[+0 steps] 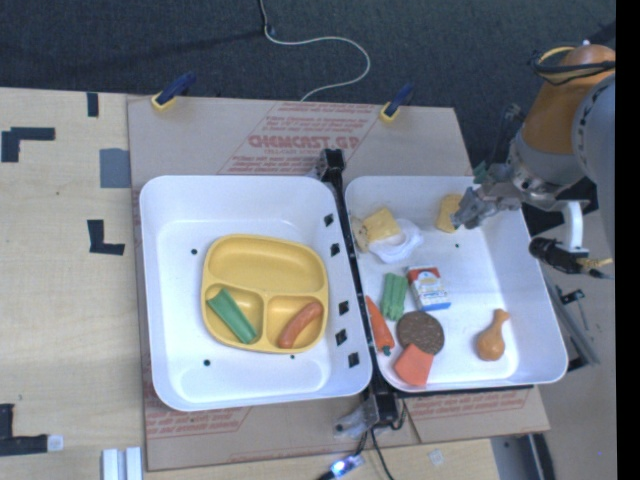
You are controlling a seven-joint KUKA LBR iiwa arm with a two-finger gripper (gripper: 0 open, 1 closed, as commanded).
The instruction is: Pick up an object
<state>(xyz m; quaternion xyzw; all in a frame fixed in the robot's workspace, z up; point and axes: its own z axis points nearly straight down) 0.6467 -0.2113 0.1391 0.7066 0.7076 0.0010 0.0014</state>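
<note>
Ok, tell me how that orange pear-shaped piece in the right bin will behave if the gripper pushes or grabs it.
The pear-shaped piece looks like smooth moulded plastic, so probably stiff, light and a bit slippery. Its round bulb and thin neck suggest it may roll or pivot when nudged. It lies apart from other items near the right bin wall, so a push could pin it there.

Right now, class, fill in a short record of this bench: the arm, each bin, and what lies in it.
arm: gripper low over the right bin's far side, at a yellow piece
left bin: yellow tray with green pickle and hot dog
right bin: cheese, small carton, carrot, round brown patty, drumstick
</note>
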